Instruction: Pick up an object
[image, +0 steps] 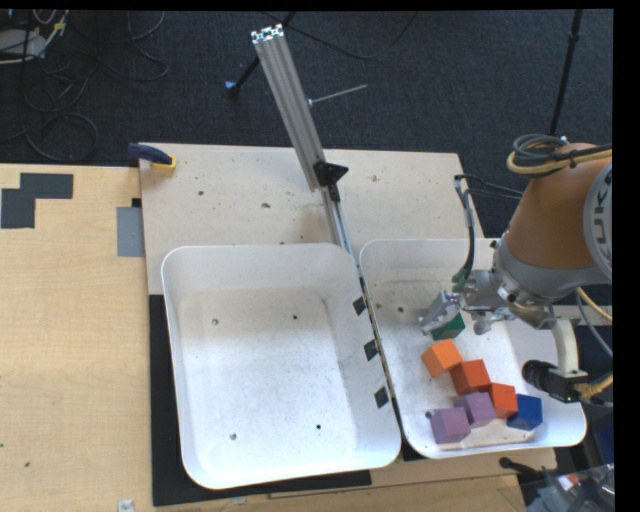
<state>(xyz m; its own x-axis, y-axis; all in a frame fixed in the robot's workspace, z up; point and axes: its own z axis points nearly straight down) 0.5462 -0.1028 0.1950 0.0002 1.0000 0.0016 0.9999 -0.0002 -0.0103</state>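
Gripper (447, 316) sits low over a green block (449, 326) (grip unclear from here), beside the orange block (441, 357), seemingly to grab it.

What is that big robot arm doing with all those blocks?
The robot arm reaches in from the right, and its gripper is down inside the right bin, right at a green block. Orange blocks, purple blocks and a blue block lie piled nearer the bin's front corner. I cannot tell if it has grabbed the green one.
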